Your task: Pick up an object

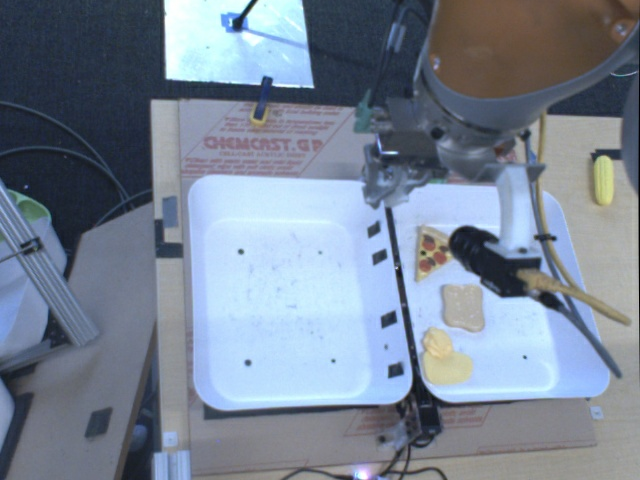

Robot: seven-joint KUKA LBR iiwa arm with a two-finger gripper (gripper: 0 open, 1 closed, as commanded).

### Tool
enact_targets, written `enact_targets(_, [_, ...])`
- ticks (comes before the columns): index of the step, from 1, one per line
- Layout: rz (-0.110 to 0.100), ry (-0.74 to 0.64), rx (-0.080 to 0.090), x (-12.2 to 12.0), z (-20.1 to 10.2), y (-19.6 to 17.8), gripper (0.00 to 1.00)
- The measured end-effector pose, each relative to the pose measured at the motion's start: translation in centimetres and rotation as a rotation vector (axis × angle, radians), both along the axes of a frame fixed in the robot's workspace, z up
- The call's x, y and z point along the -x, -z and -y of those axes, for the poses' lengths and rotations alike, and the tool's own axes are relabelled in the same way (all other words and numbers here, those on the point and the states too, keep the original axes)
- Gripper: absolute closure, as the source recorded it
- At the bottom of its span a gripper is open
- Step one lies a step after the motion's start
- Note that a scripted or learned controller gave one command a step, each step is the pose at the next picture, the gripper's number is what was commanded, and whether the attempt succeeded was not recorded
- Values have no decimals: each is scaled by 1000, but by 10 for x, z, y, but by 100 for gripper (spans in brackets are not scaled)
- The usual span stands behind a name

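Pizza slice [432, 251]: flat in right bin [525, 373], far-left part, tip toward far side, close to the dividing walls. Near and right of the tool [384, 190], apart from it, not touching. Just nearer: pale biscuit [463, 308], flat, beside the slice's near edge. Nearer again: yellow lump [445, 359], approx. at near-left corner of same bin, shape hard to make out.

Tool: hanging over far rim where both bins meet, w/ arm [520, 28] coming in from far right & covering far part of right bin. Wide or narrow: can't tell.

Left bin [270, 298]: white, shallow, scuffed w/ fine dark specks. Small black clips [381, 258] in a row along the seam btwn bins.

Under bins: brown cardboard sheet [270, 140] w/ red print, on pale wood tabletop [585, 143]. Small yellow item [603, 180] on tabletop at right. Blue-yellow piece [262, 103] at cardboard's far edge. Beyond: shiny metal plate [235, 28] on dark carpet [80, 58]. At left: aluminium rails [45, 268], slanted.
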State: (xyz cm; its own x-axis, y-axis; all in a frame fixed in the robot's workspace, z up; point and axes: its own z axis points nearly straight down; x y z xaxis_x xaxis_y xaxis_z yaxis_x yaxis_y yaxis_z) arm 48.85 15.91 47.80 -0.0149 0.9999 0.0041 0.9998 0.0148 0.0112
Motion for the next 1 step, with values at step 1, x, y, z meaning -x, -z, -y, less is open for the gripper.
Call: enact_targets(1, [-6, 6, 0, -10, -66, -26, 100])
